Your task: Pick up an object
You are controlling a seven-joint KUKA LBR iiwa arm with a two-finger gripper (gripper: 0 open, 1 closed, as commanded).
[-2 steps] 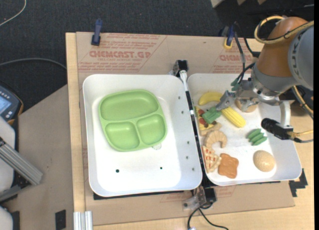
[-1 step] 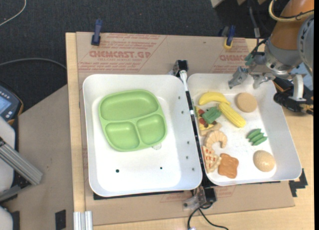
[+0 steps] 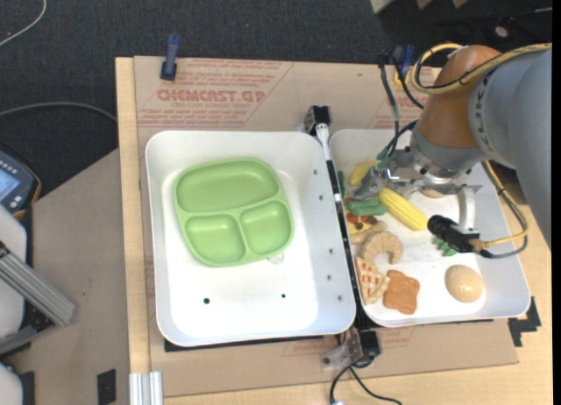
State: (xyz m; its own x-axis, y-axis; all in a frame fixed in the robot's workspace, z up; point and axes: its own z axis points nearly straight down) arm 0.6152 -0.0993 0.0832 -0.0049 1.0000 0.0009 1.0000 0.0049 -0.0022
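Observation:
My gripper [image 3: 396,179] hangs low over the back of the right bin [image 3: 508,294], just above and behind a yellow corn cob [image 3: 403,209] that lies at a slant. A small yellow banana [image 3: 359,173] lies to the gripper's left, near the bin wall. In front of the corn lie a tan croissant [image 3: 383,243], a waffle piece [image 3: 372,280], an orange toast slice [image 3: 401,292] and a beige egg-shaped bun [image 3: 463,283]. The arm's wrist hides the back middle of the bin. I see nothing lifted off the floor.
The left bin [image 3: 175,307] holds a green divided plate [image 3: 232,210] in its back half. A green and red food piece [image 3: 361,210] sits by the divider between the bins. The grey arm enters from the upper right.

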